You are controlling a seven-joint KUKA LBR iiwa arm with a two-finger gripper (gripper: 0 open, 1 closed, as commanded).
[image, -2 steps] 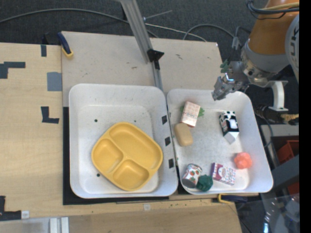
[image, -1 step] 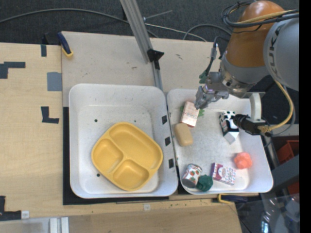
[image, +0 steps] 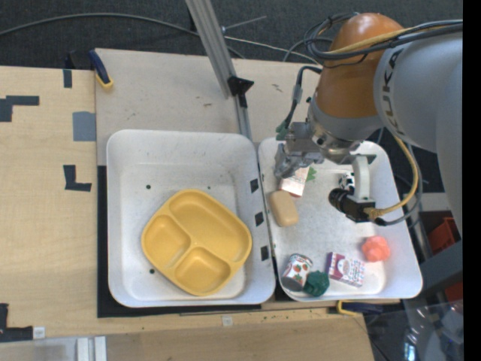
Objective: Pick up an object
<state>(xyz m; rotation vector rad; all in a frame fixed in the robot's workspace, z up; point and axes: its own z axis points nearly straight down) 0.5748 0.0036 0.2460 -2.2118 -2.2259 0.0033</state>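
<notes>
My gripper [image: 291, 165] hangs low over the far left part of the right bin [image: 398, 280]. A small white packet with red and green print [image: 298, 181] lies right at its tip, partly covered by it. Whether the packet is between the fingers is hidden. A tan oval lump [image: 284, 208] lies just in front of the packet, near the bin's left wall. Along the bin's near edge sit a printed round cup [image: 297, 268], a dark green lump [image: 318, 283], a maroon and white box [image: 346, 269] and an orange-pink lump [image: 376, 248].
The left bin [image: 128, 201] holds a yellow divided plate [image: 197, 240] in its near half. A slanted metal post [image: 214, 40] rises behind the two bins, close to the wall they share. The arm's grey and orange body covers the right bin's far side.
</notes>
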